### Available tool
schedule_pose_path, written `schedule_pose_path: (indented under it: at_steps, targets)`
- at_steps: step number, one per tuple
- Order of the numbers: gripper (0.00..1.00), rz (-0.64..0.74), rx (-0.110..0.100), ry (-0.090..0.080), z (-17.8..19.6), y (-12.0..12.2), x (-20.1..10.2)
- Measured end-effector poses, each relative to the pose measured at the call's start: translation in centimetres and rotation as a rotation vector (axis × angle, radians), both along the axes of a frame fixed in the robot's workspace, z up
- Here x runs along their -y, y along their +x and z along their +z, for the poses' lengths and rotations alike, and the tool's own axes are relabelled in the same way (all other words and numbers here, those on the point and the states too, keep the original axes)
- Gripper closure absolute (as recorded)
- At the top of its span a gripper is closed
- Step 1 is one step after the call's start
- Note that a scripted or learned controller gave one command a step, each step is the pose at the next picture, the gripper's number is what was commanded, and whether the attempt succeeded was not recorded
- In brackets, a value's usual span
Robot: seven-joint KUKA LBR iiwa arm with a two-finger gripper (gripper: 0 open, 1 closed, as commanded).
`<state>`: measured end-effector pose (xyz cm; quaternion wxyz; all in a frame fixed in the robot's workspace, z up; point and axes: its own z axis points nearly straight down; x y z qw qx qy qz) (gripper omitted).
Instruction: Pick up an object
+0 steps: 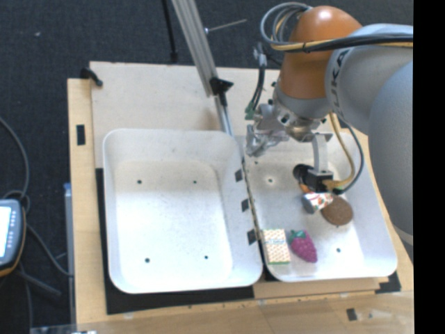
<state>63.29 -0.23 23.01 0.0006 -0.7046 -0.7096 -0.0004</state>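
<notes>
The right white bin [368,256] holds several small things near its front. A brown round object [338,213] lies beside a small white and orange item [314,202]. In the front left corner, a magenta berry-shaped object [303,246] rests next to a pale green and yellow box [277,246]. My gripper [256,145] hangs under the orange band of the arm. It is over the back left corner of the right bin, close to the wall between the bins and well behind the objects. Nothing shows in it.
The left white bin [118,186] stands next to the right one on a wooden board. A slanted metal rail [198,44] rises behind the bins, ending close to my gripper. A device with a screen [8,232] sits off the bench at far left.
</notes>
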Motion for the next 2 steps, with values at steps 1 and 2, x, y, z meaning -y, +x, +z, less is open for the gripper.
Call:
schedule_pose_path:
  at_steps: [1, 2]
  targets:
    - [1.00, 0.000, -0.001, 0.001, 1.5, -1.5, -4.4]
    - [1.00, -0.001, -0.001, -0.001, 0.4, -3.9, -9.1]
